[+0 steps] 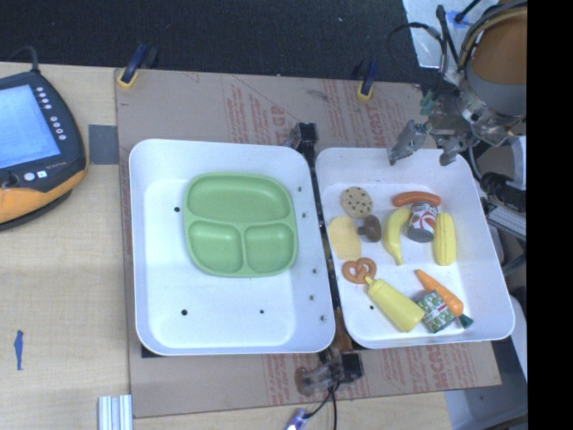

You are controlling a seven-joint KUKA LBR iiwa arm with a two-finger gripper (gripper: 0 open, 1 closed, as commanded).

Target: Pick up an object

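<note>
The gripper (426,143), its fingers spread and empty, is being held over the far rim of the right bin (488,240); beyond the cookie (356,202), crowded items are risking a glancing, slipping grasp

green tray (240,225), yellow corn (444,238), orange carrot (439,292), white bins (150,240)

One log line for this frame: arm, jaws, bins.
arm: above right bin's far edge | gripper: open, holding nothing | right bin: toy food, untouched | left bin: green tray
</note>
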